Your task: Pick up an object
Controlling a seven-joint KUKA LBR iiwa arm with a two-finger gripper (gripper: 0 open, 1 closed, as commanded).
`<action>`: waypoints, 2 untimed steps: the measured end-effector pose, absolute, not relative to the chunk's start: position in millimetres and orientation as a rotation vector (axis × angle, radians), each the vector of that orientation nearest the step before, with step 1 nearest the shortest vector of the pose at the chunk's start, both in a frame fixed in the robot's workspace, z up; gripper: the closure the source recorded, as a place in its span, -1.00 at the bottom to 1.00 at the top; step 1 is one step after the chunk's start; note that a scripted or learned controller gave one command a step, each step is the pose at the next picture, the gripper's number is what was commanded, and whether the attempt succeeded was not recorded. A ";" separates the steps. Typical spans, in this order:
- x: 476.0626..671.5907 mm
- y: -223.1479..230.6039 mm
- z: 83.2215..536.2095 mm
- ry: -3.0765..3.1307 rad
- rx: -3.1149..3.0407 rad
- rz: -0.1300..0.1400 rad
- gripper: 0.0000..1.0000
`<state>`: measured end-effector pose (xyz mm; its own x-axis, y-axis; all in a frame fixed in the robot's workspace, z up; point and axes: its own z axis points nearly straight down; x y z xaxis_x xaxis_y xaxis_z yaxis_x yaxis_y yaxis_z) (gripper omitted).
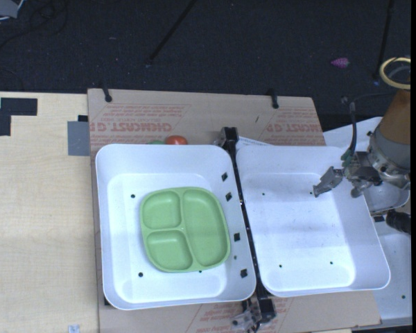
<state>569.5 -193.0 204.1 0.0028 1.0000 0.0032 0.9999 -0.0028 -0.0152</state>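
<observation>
Left bin (pixel 118 179): green three-compartment plate (pixel 184 229), flat; right bin (pixel 364 255): my jaws over its right rim, spread apart, holding nothing.

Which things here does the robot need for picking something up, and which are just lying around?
For the job:
- green plate in the left bin
- claw over the right bin

Just lying about:
- red thing behind the left bin
- purple bit on the dark floor

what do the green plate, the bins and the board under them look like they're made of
Plate: likely moulded plastic, matte pale green, three compartments with soft rounded ridges.
Bins: probably thin white plastic, smooth with a slight sheen and rounded rims.
Board: looks like brown cardboard, dull, with red printed lettering.
</observation>
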 end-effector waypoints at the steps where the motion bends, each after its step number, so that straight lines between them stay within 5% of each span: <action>1: 572.5 -192.9 212.1 -2.221 -2.221 0.001 -1.00; 2: 577.1 -196.3 150.7 -2.216 -2.217 0.006 -1.00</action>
<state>577.1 -196.3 150.7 0.0004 1.0000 0.0020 1.0000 -0.0004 -0.0072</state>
